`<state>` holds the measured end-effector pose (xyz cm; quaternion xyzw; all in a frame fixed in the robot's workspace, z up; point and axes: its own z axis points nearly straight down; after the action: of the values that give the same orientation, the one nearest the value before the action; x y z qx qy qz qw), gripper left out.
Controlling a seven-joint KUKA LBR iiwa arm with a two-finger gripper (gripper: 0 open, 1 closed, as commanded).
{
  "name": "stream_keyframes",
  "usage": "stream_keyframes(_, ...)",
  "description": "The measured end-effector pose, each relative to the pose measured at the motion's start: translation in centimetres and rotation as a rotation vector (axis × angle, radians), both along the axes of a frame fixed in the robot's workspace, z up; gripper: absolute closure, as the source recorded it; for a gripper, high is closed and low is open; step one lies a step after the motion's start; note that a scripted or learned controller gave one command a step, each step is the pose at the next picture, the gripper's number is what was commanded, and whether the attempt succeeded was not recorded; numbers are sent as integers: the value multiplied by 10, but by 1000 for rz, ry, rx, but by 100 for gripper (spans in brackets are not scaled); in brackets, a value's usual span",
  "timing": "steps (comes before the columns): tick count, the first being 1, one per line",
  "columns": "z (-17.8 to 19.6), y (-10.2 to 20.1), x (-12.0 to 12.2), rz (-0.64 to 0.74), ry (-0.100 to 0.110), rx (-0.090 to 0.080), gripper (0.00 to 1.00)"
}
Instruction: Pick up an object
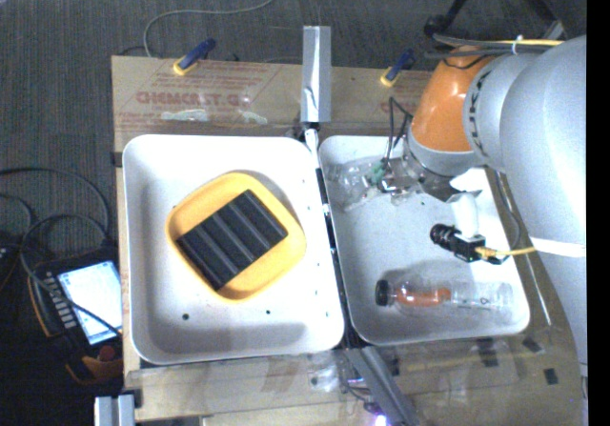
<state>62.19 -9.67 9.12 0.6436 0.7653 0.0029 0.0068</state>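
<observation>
In the right bin (505,319) a clear plastic bottle (443,294) with a black cap and orange contents lies on its side near the front wall. A crumpled clear plastic piece (355,180) with a green bit sits at that bin's back left corner. A yellow block with a black ridged top (236,233) fills the middle of the left bin (152,319). My gripper (398,176) reaches down at the back of the right bin, just right of the crumpled plastic, mostly hidden under the orange-banded wrist (446,114).
A small black part with a yellow cable (459,241) hangs in front of the wrist, above the bottle. The grey arm covers the right bin's right side. A metal post (315,71) stands behind the wall between the bins. Blue clamps (193,55) hold the board at the back.
</observation>
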Motion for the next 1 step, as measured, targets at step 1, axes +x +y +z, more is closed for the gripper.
stream_keyframes(1, 70, -43, -50, 150, 15, 1, 0)
